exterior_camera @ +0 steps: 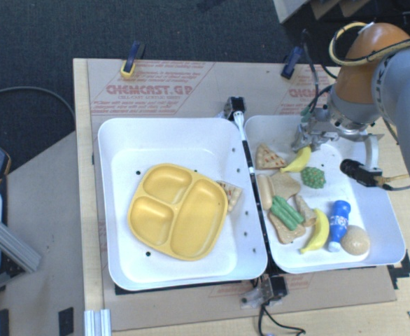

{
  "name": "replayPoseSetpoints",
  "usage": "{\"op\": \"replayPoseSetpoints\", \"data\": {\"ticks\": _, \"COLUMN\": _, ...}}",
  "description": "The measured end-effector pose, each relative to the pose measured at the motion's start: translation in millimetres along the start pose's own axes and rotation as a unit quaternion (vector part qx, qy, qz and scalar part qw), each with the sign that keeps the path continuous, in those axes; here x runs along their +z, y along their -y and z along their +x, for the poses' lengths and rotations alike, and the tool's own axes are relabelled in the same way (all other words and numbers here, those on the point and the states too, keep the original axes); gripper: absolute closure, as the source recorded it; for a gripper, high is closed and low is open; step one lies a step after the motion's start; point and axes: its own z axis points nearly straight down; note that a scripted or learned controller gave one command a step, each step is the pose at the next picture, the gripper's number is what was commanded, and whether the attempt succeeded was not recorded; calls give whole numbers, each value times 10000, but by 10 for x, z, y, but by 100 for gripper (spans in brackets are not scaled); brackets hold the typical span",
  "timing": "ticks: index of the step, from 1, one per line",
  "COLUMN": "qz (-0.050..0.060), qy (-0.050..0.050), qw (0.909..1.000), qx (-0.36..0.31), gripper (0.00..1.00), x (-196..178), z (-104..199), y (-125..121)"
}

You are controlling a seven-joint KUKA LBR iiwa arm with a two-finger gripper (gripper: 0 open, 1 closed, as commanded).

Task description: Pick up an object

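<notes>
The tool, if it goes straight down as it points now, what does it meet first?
Most likely the small yellow banana lying just under the tool in the right bin, beside the waffle piece. Depth is hard to judge from this slanted view.

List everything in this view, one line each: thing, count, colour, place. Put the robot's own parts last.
bins: 2, white, side by side on the bench
divided plate: 1, yellow, middle of the left bin
waffle piece: 1, tan, left bin, tucked under the plate's right edge
waffle slice: 1, tan, right bin, upper left
bananas: 2, yellow, right bin; one near the front, one under the gripper
broccoli: 1, green, right bin, centre
bread slices: several, tan, right bin, left side
green beans: 1 bunch, green, on the bread
bottle: 1, blue and white, right bin, front right
potato: 1, tan, beside the bottle
clamps: 2, blue, bench's far edge
arm: 1, grey and orange, from the right
gripper: 1, grey, above the upper banana
</notes>
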Motion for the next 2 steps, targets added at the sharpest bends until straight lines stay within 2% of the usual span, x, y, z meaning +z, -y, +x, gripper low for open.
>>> {"op": "replayPoseSetpoints", "data": {"ticks": 2, "qz": -35, "qy": 13, "qw": 10000, "qx": 5, "gripper": 100, "x": -1070, "z": -178, "y": -53}}
